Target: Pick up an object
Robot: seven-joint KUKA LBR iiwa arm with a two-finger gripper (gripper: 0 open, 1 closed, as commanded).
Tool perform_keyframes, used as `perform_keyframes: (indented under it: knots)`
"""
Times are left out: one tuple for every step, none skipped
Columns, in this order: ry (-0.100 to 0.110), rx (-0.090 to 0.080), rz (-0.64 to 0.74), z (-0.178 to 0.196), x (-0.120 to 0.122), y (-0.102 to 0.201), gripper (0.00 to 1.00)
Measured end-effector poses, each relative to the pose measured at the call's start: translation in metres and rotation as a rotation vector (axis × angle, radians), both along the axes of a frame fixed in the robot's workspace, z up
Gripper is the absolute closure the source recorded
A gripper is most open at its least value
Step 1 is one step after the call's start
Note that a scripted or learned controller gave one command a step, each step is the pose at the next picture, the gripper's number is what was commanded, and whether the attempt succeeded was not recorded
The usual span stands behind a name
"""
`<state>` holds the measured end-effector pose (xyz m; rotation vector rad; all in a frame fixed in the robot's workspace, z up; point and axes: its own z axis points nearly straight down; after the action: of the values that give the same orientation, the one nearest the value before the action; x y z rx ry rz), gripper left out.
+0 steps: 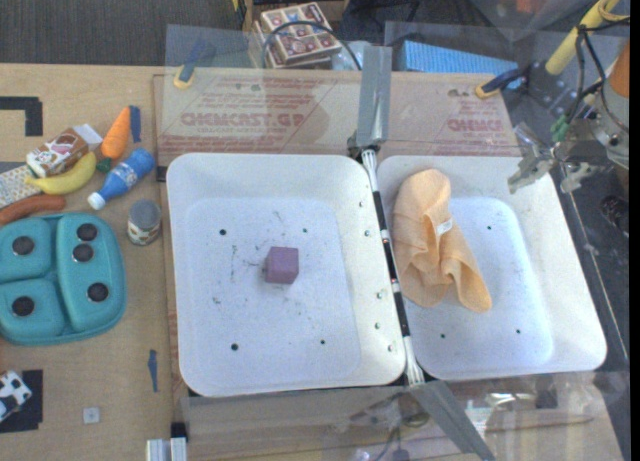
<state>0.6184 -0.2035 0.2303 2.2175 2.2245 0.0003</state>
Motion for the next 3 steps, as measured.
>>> perform_keyframes:
  knots:
    - [0.000, -0.001, 0.092, -0.119, -0.003, 0.040, 0.00]
    - [0.001, 0.001, 0.256, -0.122, -0.036, 0.078, 0.00]
    - [-0.008, -0.002, 0.316, -0.141, -0.111, 0.078, 0.00]
